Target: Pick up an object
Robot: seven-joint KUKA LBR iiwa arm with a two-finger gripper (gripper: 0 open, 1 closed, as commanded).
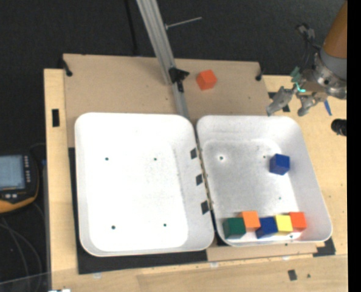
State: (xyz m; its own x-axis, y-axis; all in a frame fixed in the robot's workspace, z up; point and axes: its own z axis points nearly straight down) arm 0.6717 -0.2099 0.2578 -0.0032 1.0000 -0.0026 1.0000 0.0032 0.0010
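Gripper (292,103) (fingers spread) above bin's far rim, blue cube (279,163) below.

A pale wooden bench (56,163) stands on dark floor (47,17), beside a small screened device (7,175).

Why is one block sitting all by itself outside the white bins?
The orange block looks out of place: it lies on the brown board behind the bins, while the other blocks sit inside the right bin. Why it is there can't be told.
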